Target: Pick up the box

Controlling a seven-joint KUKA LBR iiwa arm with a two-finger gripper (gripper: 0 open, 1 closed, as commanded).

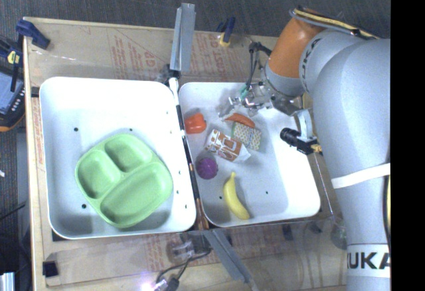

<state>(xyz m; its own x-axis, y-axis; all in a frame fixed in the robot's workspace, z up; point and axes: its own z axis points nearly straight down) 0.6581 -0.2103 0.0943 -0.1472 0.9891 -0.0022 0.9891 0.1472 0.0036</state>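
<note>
The box (224,145) is a small white and brown carton lying tilted in the middle of the right bin (299,183). My gripper (241,101) hangs over the far part of that bin, above and to the right of the box, and apart from it. Just below the gripper, touching the box's right side, lies a speckled pale packet with an orange-red top (246,131).
An orange-red fruit (195,123), a purple ball-like thing (206,167) and a banana (234,197) share the right bin. The left bin (60,103) holds a green divided plate (124,180). The arm's grey body (345,117) covers the right bin's right side.
</note>
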